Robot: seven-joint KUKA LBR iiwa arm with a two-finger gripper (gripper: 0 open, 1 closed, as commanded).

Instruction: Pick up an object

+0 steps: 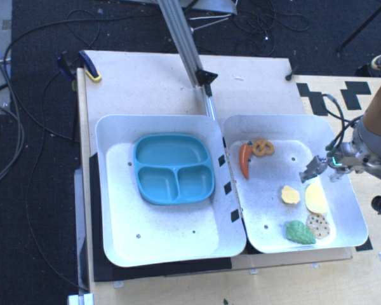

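The pale wooden bench [178, 81] carries two shallow white plastic bins side by side: the left bin [114, 234] and the right bin [343, 215]. A yellow-and-blue clamp [89, 67] grips the bench's far left corner.

You have open floor through the middle of the right white bin [267, 122]. At its twelve o'clock, an orange carrot-shaped toy [244, 160] and brown pretzel [263, 148] block. From four to six, yellow pieces [291, 196], a speckled cookie [317, 225] and green leafy toy [300, 232] crowd together.
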